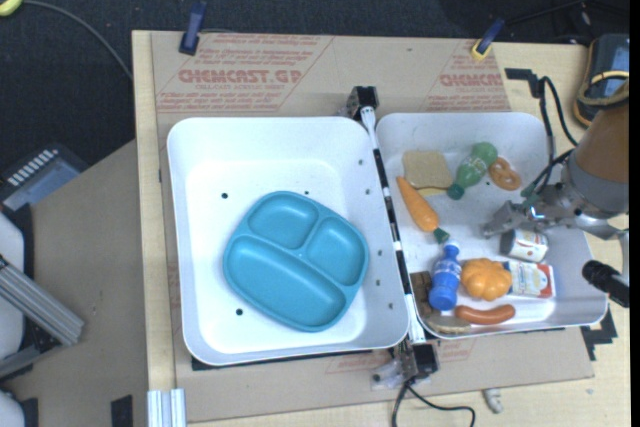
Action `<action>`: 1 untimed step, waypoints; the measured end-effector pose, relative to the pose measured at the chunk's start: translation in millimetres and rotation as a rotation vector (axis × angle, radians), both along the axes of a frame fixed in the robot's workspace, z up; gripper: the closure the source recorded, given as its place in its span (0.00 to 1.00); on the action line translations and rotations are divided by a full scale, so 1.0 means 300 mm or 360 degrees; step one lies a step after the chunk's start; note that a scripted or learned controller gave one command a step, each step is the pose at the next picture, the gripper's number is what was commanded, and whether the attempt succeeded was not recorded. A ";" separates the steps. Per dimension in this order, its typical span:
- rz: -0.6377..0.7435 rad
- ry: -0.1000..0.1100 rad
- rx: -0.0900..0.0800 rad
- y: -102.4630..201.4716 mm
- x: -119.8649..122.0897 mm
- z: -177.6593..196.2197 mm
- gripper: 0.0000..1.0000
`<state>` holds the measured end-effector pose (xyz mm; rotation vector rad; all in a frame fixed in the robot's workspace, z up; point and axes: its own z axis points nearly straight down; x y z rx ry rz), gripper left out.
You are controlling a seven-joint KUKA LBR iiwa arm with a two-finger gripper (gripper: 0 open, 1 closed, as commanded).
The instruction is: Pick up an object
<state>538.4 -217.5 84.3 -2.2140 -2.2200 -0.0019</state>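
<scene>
The small white carton [527, 244] lies in the right bin [560, 315], just below the gripper [515, 218], which hangs spread and empty. Judged stage: approach. Next comes a straight descent, clear of the orange fruit [484, 279] close by.

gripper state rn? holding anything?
Gripper: in the right bin, over bare floor; open or shut cannot be told; nothing seen held.
</scene>
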 end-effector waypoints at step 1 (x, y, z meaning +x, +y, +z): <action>-0.0001 -0.0004 -0.0006 0.146 0.048 0.001 0.00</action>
